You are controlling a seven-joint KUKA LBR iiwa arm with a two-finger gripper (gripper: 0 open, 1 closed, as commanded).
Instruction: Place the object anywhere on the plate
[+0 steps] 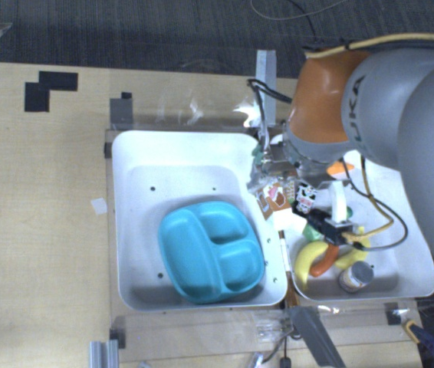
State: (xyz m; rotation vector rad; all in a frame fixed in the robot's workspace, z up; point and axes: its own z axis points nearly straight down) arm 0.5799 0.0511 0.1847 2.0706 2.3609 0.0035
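Observation:
A blue plate (211,251) with three compartments lies in the left bin (136,205), toward its front. My gripper (267,176) hangs over the divide between the two bins, just up and right of the plate. It is shut on a small brown and white packet (275,196), which hangs below the fingers above the left bin's right rim. The orange band and grey wrist hide the upper part of the gripper.
The right bin (420,271) holds a banana (309,257), a red-orange piece (325,261), a small metal can (353,276), a white bottle (340,202) and a black-and-white carton (305,199). A cable loops beside the wrist.

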